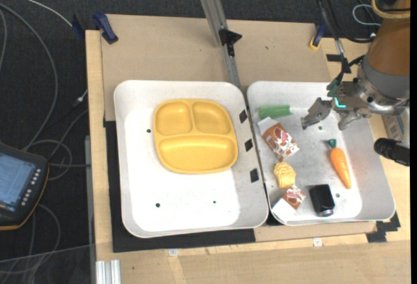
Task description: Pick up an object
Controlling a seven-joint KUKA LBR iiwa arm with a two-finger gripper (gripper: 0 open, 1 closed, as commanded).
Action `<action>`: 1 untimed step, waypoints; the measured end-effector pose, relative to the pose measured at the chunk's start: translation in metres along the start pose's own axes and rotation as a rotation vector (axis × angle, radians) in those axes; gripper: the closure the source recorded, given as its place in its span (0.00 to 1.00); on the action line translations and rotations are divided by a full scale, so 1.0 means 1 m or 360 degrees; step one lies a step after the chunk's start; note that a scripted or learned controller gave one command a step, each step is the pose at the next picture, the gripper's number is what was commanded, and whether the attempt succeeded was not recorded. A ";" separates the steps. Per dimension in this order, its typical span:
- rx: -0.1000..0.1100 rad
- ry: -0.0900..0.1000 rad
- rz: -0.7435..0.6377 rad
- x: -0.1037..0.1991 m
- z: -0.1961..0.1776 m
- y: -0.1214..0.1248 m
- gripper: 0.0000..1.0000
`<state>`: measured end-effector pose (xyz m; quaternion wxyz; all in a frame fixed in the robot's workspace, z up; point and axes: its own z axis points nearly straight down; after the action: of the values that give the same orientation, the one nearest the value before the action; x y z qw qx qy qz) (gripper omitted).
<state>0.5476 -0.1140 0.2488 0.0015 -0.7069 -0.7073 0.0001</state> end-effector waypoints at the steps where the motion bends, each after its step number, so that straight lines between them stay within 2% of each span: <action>1: 0.0008 0.0001 0.0000 0.008 0.050 0.007 0.00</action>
<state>0.5542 -0.1064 0.1988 0.0036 -0.7069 -0.7073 0.0017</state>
